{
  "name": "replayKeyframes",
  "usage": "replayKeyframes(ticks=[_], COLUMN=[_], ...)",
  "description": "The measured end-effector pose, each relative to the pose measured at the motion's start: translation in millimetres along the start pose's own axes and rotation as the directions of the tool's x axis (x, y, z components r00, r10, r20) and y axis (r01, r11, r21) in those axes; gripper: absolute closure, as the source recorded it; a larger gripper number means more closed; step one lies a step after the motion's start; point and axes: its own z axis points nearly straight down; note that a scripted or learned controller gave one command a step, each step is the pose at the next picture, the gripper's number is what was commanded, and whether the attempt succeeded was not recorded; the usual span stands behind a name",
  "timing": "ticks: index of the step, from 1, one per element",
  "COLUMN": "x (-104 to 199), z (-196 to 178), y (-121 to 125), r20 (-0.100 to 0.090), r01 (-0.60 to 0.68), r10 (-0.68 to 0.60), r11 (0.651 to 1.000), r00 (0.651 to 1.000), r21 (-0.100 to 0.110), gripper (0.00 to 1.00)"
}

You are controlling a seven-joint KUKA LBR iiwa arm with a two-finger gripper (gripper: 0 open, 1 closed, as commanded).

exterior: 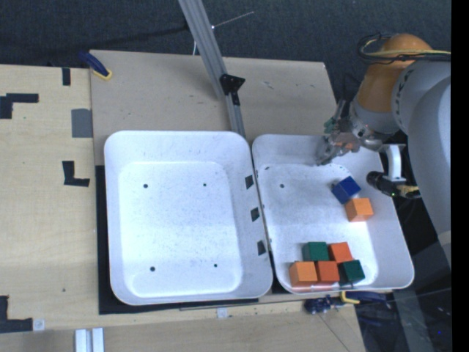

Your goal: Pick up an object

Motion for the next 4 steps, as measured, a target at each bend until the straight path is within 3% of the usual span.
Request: replayKeyframes(ticks=[2,3,4], x=[2.1,2.7,45.9], z=[-99.1,-100.8,-97.3], y=[-10.3,-10.0,-26.0], r20=[0.0,-0.002,-0.003], r01=[-0.002,-0.002,0.001], r10=[0.002,0.001,-0.001], r11=[1.0,1.0,1.0], r00=[1.0,1.0,1.0], r21=[-0.013,-0.008,-0.005], gripper=[1.0,1.0,1.0])
